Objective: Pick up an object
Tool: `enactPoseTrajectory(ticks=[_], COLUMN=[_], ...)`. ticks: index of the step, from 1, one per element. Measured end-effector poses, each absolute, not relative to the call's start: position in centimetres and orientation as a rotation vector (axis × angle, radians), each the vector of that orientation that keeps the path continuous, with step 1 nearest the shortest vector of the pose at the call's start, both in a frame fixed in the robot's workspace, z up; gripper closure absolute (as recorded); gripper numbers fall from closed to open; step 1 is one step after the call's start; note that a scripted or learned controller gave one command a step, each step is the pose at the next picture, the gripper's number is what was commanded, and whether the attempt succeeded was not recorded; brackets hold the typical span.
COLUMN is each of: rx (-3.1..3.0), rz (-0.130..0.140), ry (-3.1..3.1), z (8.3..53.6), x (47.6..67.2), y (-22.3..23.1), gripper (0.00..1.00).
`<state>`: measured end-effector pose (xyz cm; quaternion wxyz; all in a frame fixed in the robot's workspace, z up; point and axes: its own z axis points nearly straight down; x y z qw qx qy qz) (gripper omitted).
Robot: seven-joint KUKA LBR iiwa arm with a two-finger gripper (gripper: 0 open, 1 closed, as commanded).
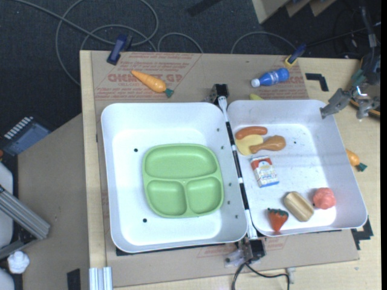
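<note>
My gripper (352,105) hangs at the far right, over the back right corner of the right bin (302,116). It is open, with nothing between its fingers. Lying in that bin are a red sausage (251,132), a brown drumstick (269,143) on a yellow piece (244,145), a small red and white carton (264,171), a tan bread roll (299,205), a pink ball (324,198) and a red strawberry (277,219). All of them sit to the left of and nearer than the gripper.
The left bin (121,132) holds a green divided plate (182,179). On the bench behind the bins lie an orange carrot (150,81) and a blue bottle (271,78). A small orange piece (354,159) rests just outside the right bin's right wall.
</note>
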<state>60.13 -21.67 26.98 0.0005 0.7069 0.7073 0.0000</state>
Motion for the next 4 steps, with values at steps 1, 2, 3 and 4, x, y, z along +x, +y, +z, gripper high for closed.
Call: enactPoseTrajectory(ticks=[1, 2, 3, 4], rx=[2.22, 2.218, 2.225, 2.225], rz=[0.005, 0.005, -0.005, -0.003], ry=[2.224, 2.223, 2.221, 2.223], z=[9.9, 18.6, 11.6, 8.4], x=[61.1, 58.4, 56.5, 53.9], y=[-15.2, -6.0, -10.5, -9.6], gripper=[0.0, 0.0, 0.0, 0.0])
